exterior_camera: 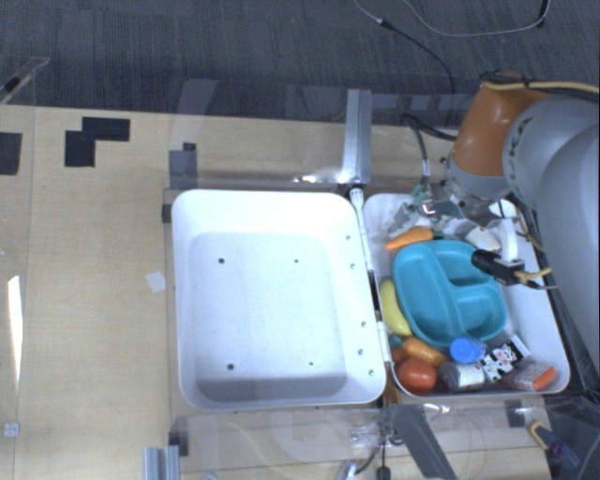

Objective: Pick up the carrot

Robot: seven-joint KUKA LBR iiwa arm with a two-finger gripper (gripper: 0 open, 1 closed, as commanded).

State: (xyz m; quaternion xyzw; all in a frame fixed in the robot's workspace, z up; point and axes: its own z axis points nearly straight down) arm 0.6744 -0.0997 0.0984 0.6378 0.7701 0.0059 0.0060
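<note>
- Right bin [553,328] was crowded: blue tray [448,292], banana [392,307], tomato [416,375].
- Carrot [412,240] lay at the far edge, just beside the gripper [429,208]; claw state unclear.
- Left bin [267,291] offered open room.

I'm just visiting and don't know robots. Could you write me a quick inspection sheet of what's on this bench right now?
Surface: wooden bench bearing two white bins; left bin, right bin.
Job's things: carrot, orange, at the far end of the right bin, touching the blue tray's far rim.
Clutter: blue divided tray, yellow banana, red tomato, blue cap, all packed in the right bin.
Grippers: gripper low over the carrot's end of the right bin; grip cannot be judged.
Cables: black cable looping on the floor.
Surroundings: dark carpet beyond the bench.
</note>
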